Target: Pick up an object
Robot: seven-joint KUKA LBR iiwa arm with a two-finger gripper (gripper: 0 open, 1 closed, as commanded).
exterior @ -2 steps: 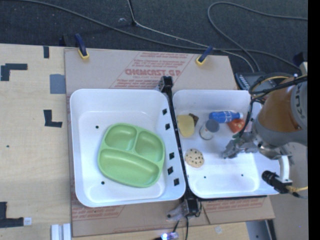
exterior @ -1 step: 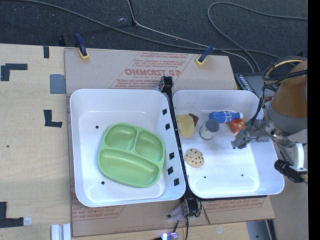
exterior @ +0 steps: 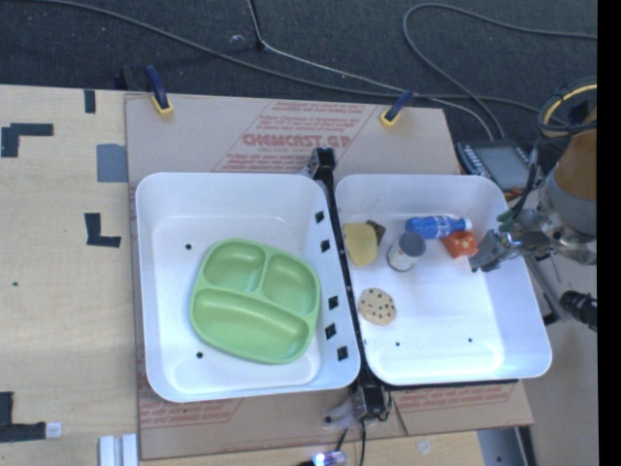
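Note:
The right bin point(exterior: 505, 343) holds several small objects. A blue bottle point(exterior: 437, 226) lies on its side near the far wall. Beside it are a small orange-red piece point(exterior: 458, 245), a grey cylinder with a dark top point(exterior: 406, 251) and a yellow block point(exterior: 361, 244). A round speckled cookie point(exterior: 377, 307) lies nearer the front. My gripper point(exterior: 488, 253) hangs over the bin's right edge, just right of the orange-red piece. Nothing is visibly held in it.
The left bin point(exterior: 160, 260) holds a green divided plate point(exterior: 256, 301). A black divider point(exterior: 335, 260) runs between the bins. The arm's grey body and orange band point(exterior: 579, 178) stand at the right, with cables around it.

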